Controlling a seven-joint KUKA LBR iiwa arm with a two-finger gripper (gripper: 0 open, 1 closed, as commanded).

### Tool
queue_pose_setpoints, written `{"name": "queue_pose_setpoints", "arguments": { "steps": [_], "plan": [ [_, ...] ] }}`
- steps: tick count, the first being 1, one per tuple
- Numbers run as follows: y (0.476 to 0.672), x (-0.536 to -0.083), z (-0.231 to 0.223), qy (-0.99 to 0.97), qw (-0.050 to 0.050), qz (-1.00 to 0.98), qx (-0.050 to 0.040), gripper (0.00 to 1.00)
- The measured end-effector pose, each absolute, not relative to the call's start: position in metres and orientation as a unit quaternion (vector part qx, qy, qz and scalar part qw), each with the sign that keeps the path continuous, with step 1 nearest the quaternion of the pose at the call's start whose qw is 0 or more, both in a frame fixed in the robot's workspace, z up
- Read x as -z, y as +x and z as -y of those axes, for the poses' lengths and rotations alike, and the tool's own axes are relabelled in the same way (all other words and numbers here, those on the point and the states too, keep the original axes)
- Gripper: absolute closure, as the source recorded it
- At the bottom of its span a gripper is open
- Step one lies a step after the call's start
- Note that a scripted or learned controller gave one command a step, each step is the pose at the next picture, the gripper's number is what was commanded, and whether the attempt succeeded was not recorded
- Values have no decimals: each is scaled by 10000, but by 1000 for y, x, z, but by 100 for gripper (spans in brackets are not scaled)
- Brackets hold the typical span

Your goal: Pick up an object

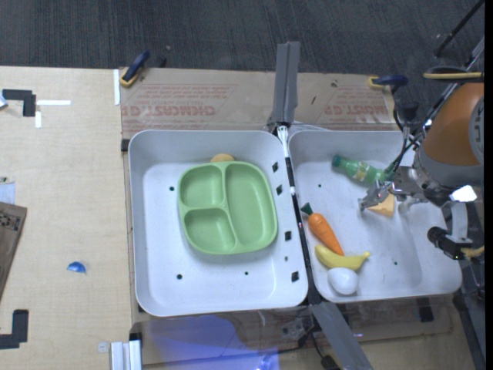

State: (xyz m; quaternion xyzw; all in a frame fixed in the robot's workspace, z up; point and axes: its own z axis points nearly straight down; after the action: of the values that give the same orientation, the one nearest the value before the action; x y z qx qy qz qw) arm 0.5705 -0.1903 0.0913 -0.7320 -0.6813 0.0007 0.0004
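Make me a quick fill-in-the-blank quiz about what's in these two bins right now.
1. The green tray has ____ compartments.
2. The carrot lies in the ____ bin.
3. The white egg lies right beside the yellow ____.
4. The gripper is over the right bin, next to a green ____.

Missing words: three; right; banana; bottle

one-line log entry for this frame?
phase: at pick | gripper: in right bin, over tan wedge, grasp unclear | nearby: green bottle, carrot | left bin: green tray
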Motion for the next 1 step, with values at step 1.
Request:
{"name": "queue_pose_setpoints", "arguments": {
  "steps": [1],
  "plan": [
    [574,-106,193,-7333,-50,6798,19,100]
  ]
}}
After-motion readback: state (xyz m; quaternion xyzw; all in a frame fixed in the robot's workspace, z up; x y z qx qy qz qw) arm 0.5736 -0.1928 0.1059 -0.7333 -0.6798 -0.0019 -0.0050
